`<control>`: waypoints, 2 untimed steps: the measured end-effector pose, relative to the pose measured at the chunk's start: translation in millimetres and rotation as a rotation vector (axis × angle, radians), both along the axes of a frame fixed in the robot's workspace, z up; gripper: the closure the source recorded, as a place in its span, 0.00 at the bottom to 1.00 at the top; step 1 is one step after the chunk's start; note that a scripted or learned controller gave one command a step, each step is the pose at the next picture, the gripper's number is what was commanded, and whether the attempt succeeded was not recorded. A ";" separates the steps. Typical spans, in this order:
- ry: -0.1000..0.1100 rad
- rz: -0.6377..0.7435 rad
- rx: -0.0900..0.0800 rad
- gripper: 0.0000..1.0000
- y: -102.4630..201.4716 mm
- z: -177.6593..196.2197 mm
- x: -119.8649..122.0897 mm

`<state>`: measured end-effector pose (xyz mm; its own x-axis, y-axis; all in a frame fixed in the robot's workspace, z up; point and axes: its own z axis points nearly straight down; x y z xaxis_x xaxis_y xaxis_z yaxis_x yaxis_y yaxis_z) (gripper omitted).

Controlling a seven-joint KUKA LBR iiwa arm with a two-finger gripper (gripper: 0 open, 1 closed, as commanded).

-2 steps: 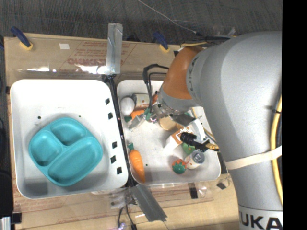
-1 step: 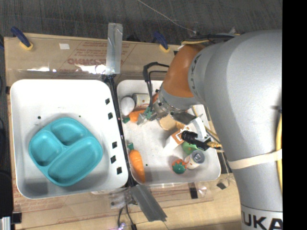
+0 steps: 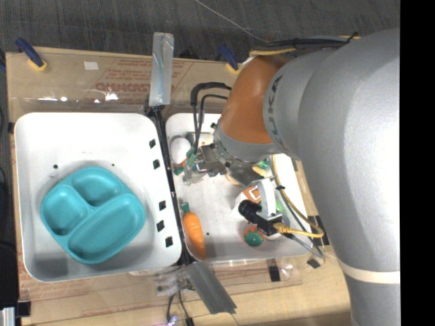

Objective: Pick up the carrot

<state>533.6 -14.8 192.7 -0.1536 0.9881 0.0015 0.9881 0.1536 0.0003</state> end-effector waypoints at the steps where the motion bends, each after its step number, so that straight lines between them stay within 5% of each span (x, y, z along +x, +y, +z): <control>1: 0.000 -0.025 0.000 1.00 66.9 48.4 29.3; 2: 0.009 0.078 -0.002 1.00 84.7 -3.2 57.6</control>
<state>591.2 69.9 189.5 -0.2303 0.9731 0.0017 0.9731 0.2303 -0.0086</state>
